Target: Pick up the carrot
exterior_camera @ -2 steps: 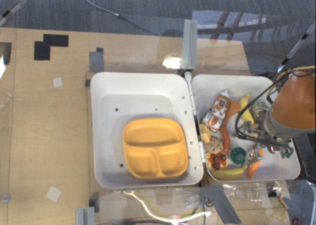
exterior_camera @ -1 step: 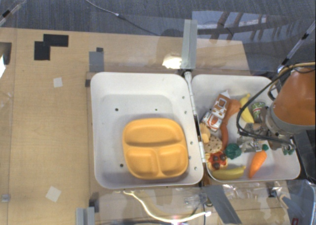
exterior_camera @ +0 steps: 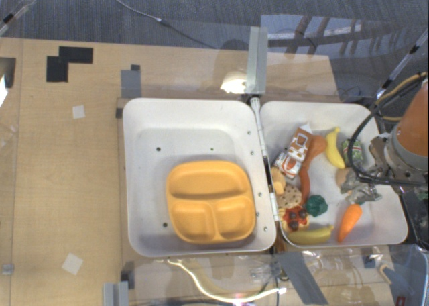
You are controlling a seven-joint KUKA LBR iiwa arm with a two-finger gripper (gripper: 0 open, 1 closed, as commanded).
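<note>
Crowding is the main hazard: to my left the broccoli and a yellow banana lie near the carrot, so a skewed descent could nudge or catch those instead. My gripper hovers touching the carrot's broad end; how far it is open I cannot tell, and I judge nothing is held. The carrot's long axis runs diagonally, tip pointing down-left, away from me.

Grey arm from the right, gripper low, pointing down.
</note>
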